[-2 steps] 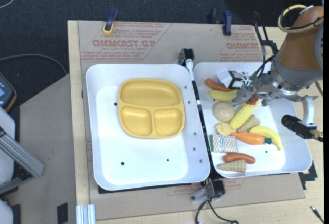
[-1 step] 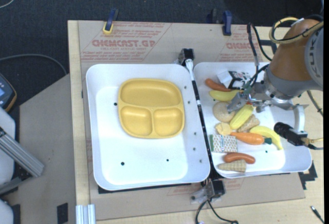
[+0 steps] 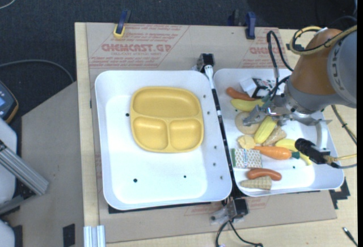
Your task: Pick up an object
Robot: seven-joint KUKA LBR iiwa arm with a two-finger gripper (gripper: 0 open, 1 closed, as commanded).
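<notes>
Over the right bin [image 3: 309,175], at the frame's right, the gripper [image 3: 271,111] hung just above a yellow corn [image 3: 264,130], beside a banana [image 3: 245,105]; whether it gripped anything could not be told.

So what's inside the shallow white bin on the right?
Toy food: an orange carrot, a red sausage, a yellow banana. The grey arm covers whatever lies beneath it.

The arm [image 3: 320,73] runs off the edge at 3 o'clock and covers the right bin [image 3: 300,179] from about 2 o'clock. Under its cables, a white scrap with dark print [image 3: 251,83] is too small to name. A pale round piece [image 3: 244,122] lies half under a yellow toy [image 3: 264,130].
</notes>
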